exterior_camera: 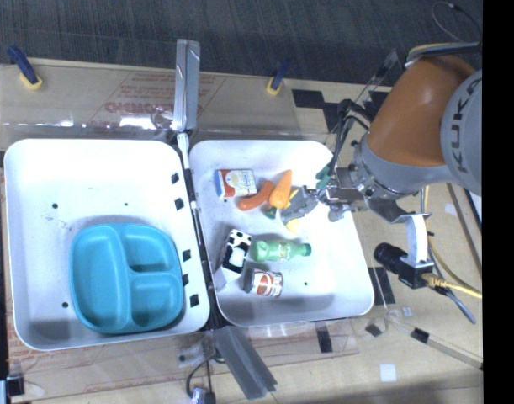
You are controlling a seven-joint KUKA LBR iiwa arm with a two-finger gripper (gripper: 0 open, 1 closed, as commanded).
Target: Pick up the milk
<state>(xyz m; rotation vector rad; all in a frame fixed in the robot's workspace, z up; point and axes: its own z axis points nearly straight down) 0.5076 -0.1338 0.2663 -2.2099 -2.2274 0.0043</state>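
- We see the milk carton (235, 251), black and white, lying untouched in the right bin (345, 297), beside the green bottle (279, 249).
- Our gripper (300, 204) hovers near the carrots (272, 192); we cannot tell its finger state.
- All of the pick remains.

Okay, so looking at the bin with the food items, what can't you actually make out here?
- Gripper, camera view: the fingers are small and blurred against the carrots; whether they grip anything is unclear.
- Black and white carton, camera view: its print is too small to read, and the green bottle overlaps its edge.
- Can, camera view: the label is too small to read.
- Yellow item, camera view: mostly hidden under the gripper.
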